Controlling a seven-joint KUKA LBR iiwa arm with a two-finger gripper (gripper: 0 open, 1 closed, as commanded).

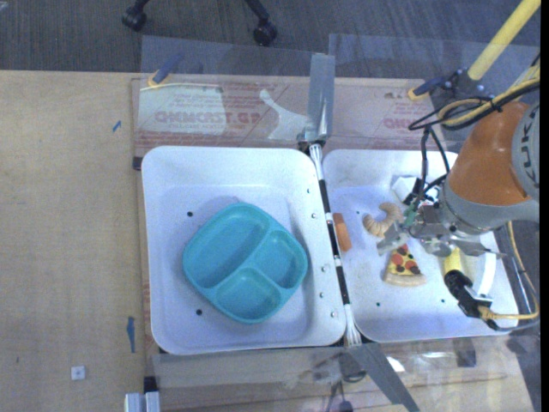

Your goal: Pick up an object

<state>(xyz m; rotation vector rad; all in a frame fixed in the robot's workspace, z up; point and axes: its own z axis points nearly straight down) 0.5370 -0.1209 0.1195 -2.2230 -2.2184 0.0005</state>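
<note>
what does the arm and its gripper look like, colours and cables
The arm is grey with a broad orange band and black lettering at the frame's edge. Black and yellow cables loop around it. The gripper is grey metal with small coloured wiring at its base.

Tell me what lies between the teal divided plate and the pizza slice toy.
In the camera view, the bins' adjoining rims and a small orange piece lie between the teal plate and the pizza slice.

Two shallow white bins stand side by side: the left bin [171, 187] holds one teal divided plate [245, 262]; the right bin [369, 303] holds one toy pizza slice [402, 267], one small orange piece [342, 231], and what may be one tan pretzel-like toy [378, 222].
</note>
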